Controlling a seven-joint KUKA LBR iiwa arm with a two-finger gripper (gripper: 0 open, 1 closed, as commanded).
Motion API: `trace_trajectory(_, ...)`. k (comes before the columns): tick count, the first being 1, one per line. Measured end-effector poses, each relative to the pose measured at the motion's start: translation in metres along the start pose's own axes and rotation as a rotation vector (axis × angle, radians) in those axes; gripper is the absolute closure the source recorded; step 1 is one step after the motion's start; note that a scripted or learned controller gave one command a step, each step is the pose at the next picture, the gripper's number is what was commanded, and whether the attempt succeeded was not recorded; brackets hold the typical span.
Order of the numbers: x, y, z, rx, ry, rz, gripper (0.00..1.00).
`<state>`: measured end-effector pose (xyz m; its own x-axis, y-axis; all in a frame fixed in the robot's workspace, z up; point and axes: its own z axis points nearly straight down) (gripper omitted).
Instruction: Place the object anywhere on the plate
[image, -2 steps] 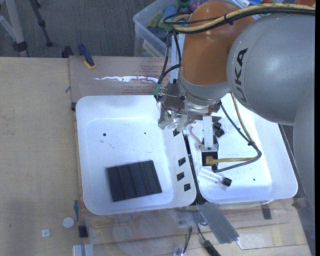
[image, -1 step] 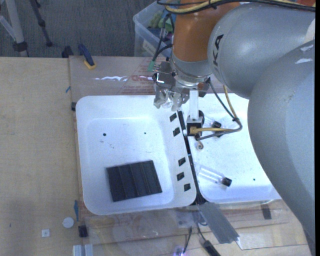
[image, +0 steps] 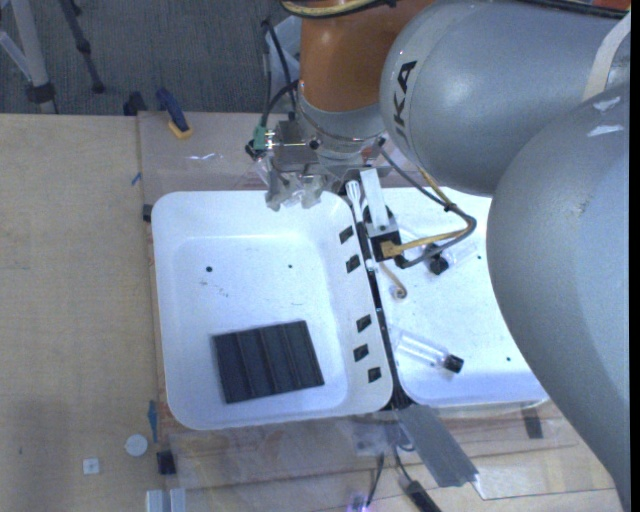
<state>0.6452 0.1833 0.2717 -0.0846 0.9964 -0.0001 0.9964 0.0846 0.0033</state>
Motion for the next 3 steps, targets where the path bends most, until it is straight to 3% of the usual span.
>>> trace_trajectory(1, 0.034, 0.023, 0.021, -0.001, 0.001, -0.334, 1.00)
trace_trajectory(2, 0.034, 0.024, 0.018, -0.001, 0.000, -0.474, 1.00)
trace_trajectory(3, 0.035, 0.024, 0.003, -0.003, -0.001, -0.518, 1.00)
